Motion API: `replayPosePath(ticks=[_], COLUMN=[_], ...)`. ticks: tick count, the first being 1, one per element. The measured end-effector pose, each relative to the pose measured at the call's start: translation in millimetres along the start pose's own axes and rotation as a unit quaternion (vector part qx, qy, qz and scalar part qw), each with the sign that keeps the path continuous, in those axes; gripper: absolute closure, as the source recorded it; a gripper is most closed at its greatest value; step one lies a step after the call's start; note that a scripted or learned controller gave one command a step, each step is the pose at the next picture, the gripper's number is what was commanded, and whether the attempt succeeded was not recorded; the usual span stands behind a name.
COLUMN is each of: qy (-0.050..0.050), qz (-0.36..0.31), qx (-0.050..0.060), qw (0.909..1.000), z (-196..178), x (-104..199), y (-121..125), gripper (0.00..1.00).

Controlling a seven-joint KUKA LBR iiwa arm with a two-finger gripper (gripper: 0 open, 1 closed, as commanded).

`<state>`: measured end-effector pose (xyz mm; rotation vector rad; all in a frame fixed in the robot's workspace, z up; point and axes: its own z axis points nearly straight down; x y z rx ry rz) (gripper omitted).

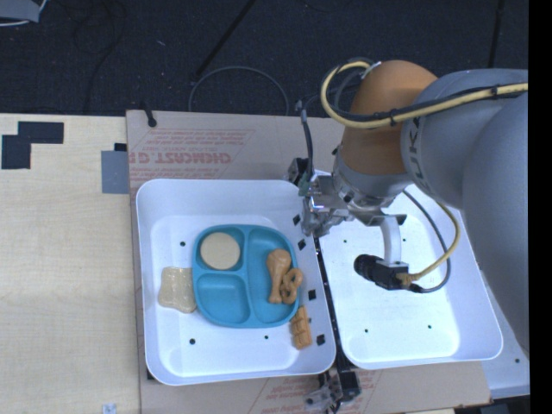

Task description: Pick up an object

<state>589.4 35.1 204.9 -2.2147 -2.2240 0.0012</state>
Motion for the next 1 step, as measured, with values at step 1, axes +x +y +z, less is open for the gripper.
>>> replayPosePath(ticks=[1], qy=[0.000], qz=[0.000], qx=[-0.001], qw=[1.0000], z=[-20.3], x=[48.5], y=[0.1], gripper=[1.00])
